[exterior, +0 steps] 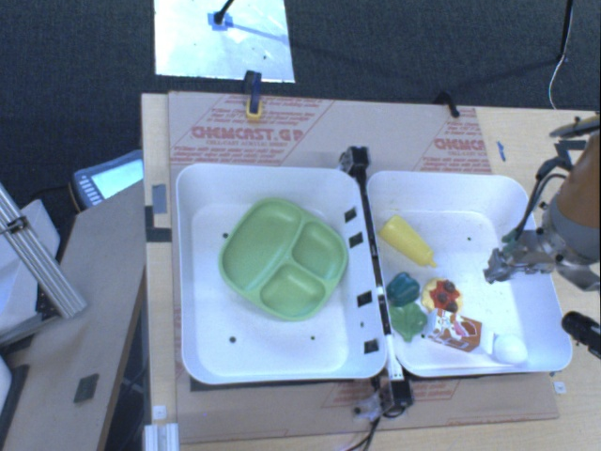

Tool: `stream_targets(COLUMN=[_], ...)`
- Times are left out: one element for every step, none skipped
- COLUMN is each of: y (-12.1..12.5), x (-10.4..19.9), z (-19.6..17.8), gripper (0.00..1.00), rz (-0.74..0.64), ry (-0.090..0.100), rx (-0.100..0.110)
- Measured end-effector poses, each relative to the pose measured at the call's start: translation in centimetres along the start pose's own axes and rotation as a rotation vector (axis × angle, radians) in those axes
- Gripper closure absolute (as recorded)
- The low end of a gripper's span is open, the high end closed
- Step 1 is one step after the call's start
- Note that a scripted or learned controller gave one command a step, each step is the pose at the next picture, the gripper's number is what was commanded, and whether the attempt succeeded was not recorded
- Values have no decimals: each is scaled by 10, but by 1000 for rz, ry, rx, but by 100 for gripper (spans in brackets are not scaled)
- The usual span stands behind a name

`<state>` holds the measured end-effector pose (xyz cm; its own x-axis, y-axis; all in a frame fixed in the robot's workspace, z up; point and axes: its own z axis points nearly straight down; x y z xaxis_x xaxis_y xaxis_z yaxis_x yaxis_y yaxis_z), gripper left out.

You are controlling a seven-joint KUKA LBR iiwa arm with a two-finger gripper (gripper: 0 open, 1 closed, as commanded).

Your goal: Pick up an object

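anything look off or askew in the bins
Only the green divided plate, which lies turned at an angle to the left bin. The small items in the right bin lie loosely clustered; nothing spilled or broken.

The arm (575,216) is showing a grey rounded body with an orange band above the wrist. A thin dark cable is looping along its left side, and the gripper (495,271) is appearing as dark grey blocky metal.
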<state>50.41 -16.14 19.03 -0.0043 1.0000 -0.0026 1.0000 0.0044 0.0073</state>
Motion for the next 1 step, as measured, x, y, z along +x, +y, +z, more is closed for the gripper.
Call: stream_targets(y=[2], x=[-1], z=[-52], gripper=[100], rz=[0], ry=[0], rx=[0])
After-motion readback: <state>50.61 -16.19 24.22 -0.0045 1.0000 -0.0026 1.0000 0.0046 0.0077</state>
